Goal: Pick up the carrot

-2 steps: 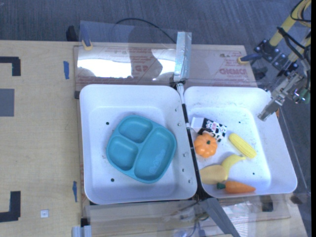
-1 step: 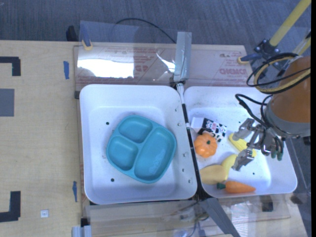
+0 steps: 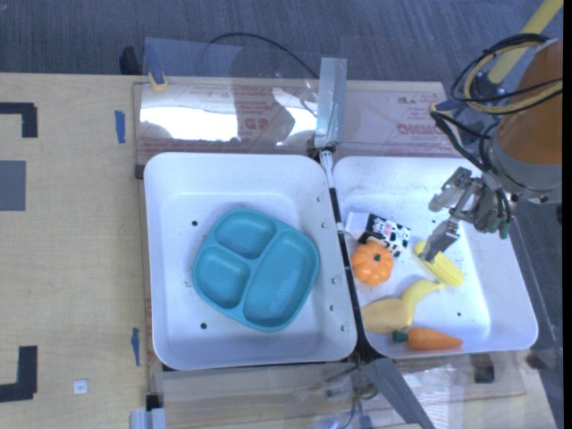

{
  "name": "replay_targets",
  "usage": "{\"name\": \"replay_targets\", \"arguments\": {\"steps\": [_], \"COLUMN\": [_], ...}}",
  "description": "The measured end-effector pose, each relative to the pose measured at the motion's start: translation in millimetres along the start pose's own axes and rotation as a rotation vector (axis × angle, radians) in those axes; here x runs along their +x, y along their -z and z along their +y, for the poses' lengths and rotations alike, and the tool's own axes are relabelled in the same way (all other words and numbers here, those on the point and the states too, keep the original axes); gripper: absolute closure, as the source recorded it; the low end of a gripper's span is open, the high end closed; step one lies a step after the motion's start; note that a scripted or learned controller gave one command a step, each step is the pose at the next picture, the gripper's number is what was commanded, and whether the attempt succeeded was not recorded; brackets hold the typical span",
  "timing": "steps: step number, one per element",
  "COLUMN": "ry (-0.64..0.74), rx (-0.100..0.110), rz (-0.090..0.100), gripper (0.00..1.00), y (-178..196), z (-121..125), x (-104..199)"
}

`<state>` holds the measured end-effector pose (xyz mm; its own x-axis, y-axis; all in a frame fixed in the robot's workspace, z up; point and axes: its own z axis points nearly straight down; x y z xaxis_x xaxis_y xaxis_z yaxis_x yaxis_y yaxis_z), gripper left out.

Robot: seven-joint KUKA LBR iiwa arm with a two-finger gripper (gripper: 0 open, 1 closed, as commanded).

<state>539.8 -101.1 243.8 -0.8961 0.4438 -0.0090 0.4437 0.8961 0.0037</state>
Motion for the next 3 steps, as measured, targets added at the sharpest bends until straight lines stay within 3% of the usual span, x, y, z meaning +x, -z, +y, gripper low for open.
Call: {"name": "replay_targets", "arguments": {"steps": [1,2,3], "ry": [0.144,0.712,0.863], "rx": [0.002,0.000,-0.003], "rz": [0.014,0.015,-0.002], "gripper": [0.00,0.00,0.00], "y": [-60.9,-138.9,-55.4], "z": [35.4,-32.5,55.0], "x": [86.4,53.7,30.1]}}
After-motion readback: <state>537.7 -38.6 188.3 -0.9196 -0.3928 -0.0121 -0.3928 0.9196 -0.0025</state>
